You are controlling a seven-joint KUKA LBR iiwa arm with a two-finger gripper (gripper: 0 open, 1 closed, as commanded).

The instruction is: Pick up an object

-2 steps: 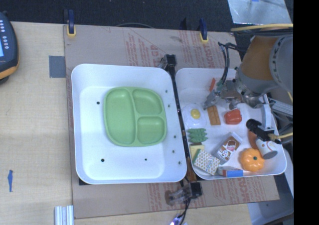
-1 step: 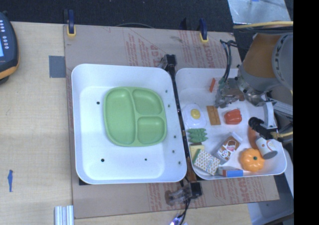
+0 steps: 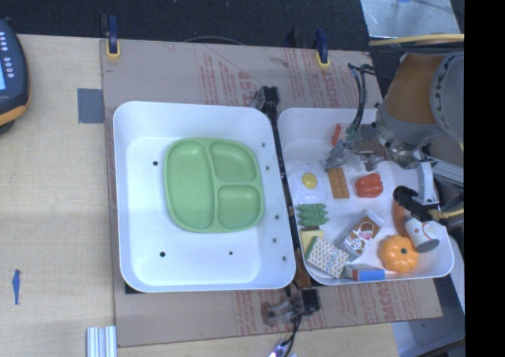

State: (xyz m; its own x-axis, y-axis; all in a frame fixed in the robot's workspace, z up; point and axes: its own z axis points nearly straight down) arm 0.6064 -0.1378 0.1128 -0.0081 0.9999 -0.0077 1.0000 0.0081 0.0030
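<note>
The two-finger gripper (image 3: pixel 341 159) is seen low in the right-hand white bin (image 3: pixel 316 120), just above a flat orange-brown plastic strip (image 3: pixel 338 183) and beside a small red plastic pepper-like toy (image 3: pixel 368 185); whether anything is clasped cannot be told. The strip is judged light, stiff and thin, best pinched across its narrow width. A green sectioned plastic plate (image 3: pixel 213 185) is seen in the left-hand white bin (image 3: pixel 134 122).

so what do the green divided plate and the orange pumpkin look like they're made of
Green divided plate: likely moulded plastic, matte, one even pale green with soft rounded compartment edges. Orange pumpkin: probably a plastic toy, smooth and slightly glossy; too small to be sure.
</note>
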